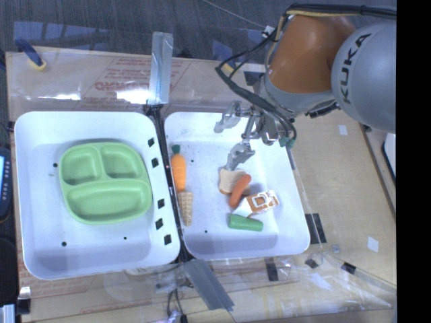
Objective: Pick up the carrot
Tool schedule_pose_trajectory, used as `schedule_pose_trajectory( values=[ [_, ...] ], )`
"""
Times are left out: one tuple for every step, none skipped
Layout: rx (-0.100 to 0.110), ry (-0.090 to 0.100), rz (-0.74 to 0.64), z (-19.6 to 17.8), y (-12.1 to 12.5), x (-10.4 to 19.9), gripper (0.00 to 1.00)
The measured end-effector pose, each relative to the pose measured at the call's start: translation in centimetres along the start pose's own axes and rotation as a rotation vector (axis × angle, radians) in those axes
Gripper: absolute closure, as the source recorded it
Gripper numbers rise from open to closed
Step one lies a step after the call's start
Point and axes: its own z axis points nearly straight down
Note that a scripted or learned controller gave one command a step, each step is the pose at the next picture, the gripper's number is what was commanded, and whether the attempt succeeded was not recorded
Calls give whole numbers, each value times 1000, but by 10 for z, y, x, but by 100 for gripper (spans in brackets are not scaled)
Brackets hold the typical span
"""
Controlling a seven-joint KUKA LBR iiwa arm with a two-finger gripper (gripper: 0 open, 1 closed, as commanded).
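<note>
Orange carrot [178, 171] with a green top lies lengthwise in the right bin [202, 244], tight against its left wall, just beside the divider. Below it, touching or nearly so, a waffle cone [184, 206]. Mid-bin cluster: bread slice [227, 179], a sausage-like orange piece [239, 190] leaning on it, a small orange-white box [262, 201], a green pickle-shaped piece [245, 223]. Left bin [34, 247] holds a green divided plate [104, 182].

Gripper [240, 155] hangs over the upper middle of the right bin, above the bread, apart from the carrot. Jaws look slightly parted and nothing sits between them, so empty.

Step in hand, by my read: approach, not yet aligned. To do it well, shift toward the left wall, turn the jaws so they close across the carrot's narrow width, and come down on its mid-body, clear of the cone. Risk: one finger hits the bin wall, or the orange sausage piece gets mistaken for the target.
</note>
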Motion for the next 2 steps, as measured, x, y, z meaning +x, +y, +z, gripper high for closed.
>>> schedule_pose_trajectory(
  values=[
    [-4, 10, -23, 116, 10, -21, 0],
    [3, -3, 186, 146, 16, -55, 0]
  ],
)
